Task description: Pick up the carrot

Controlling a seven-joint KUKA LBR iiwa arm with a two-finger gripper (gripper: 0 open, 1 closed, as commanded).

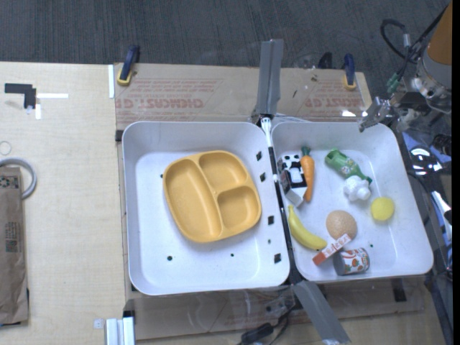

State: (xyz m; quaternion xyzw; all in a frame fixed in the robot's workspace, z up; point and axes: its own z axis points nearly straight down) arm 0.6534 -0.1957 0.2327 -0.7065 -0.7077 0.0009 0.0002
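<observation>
The carrot (307,178) is orange with a small green top. It lies lengthwise in the right bin (402,160), near that bin's left wall, beside a black and white object (291,172). My gripper (376,113) hangs off the arm at the upper right, over the back right corner of the right bin. It is well apart from the carrot, up and to the right of it. Nothing shows in its grasp.
The right bin also holds a green bottle (343,164), a white lump (356,188), a lemon (382,208), a tan egg-like ball (341,224), a banana (305,233) and a can (352,261). A yellow divided plate (212,195) sits in the left bin (144,214).
</observation>
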